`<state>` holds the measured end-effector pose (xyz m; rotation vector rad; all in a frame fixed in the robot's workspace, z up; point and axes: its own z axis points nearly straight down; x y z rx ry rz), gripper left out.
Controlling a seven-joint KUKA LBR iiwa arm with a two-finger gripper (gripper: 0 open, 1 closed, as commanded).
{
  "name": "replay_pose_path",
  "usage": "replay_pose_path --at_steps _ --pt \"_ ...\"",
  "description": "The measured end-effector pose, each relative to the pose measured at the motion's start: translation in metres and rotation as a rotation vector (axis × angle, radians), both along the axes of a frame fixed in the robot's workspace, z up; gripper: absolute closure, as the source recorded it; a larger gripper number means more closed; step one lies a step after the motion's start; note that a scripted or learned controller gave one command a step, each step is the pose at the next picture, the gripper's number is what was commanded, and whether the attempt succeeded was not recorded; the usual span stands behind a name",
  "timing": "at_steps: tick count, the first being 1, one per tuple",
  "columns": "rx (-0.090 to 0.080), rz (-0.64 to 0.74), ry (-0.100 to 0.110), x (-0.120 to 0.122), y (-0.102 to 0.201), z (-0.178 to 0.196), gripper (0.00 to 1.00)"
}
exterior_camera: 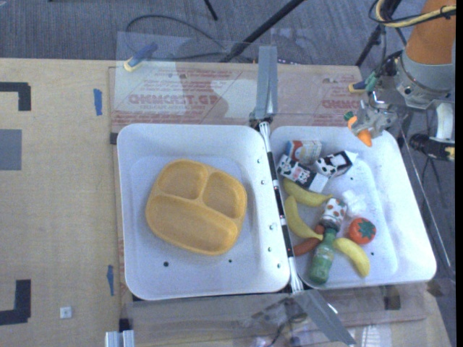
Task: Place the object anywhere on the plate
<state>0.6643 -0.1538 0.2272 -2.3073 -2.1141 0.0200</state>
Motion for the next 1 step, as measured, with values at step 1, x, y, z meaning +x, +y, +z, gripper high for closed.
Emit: replay_pose_path --at_steps 1 --pt "0.002 0.209 -0.017 -0.0165 0.0100 0.0363 1.00"
